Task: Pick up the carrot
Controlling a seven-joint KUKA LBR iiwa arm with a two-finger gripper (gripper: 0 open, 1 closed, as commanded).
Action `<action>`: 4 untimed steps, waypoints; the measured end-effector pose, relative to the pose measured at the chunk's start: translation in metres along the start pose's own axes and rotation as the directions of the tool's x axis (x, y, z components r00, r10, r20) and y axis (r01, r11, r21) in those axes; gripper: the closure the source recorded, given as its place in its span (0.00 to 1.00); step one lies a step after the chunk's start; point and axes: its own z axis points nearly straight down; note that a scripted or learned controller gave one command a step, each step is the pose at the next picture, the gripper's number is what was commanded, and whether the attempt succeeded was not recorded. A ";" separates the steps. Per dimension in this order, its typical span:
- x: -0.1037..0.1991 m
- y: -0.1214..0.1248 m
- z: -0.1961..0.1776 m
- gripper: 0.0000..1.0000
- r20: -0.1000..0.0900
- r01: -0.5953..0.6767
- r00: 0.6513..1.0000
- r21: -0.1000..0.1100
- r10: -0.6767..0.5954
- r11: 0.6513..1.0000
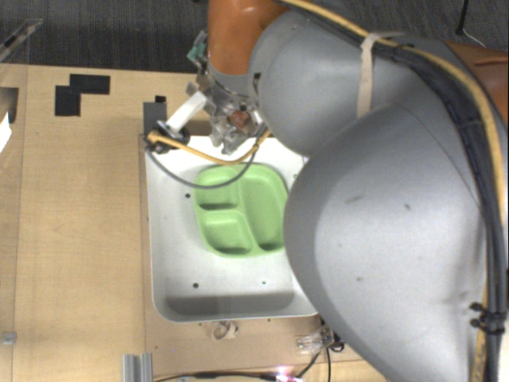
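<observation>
**Arm looms over the white bin, gripper at its far rim**

The table (71, 237) is pale wood-coloured board, with black block-shaped marks near its far edge, up and left of the white bin (171, 253). Beyond the table lies dark grey ribbed flooring. The white bin is shallow, with small holes dotted across its floor. A green tray (238, 213) with divided compartments lies in the bin, toward its far right part, and the arm covers the tray's right edge.

The grey arm (398, 213) hides everything to the right of the bin. Its orange band (238, 22) sits above the bin's far rim, and the wrist points down from there. The gripper (229, 138) hangs just over that far rim, beside the tray's far edge. Cables loop from the wrist across the bin's far left corner. The gripper is small and cluttered here, so I cannot tell whether it is apart or together, nor whether anything sits in it.

The carrot cannot be made out; it may lie under the arm.
</observation>
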 end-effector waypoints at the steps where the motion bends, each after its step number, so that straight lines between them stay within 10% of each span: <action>1: 0.001 0.001 -0.011 1.00 -0.005 -0.001 1.000 0.000 0.001 1.000; 2: -0.034 -0.029 0.027 1.00 0.008 -0.410 0.912 -0.002 0.410 0.912; 3: -0.044 0.006 0.146 1.00 0.002 -0.041 0.999 -0.001 0.041 0.999; 4: -0.061 -0.017 0.152 1.00 -0.014 0.037 0.999 -0.019 -0.037 0.999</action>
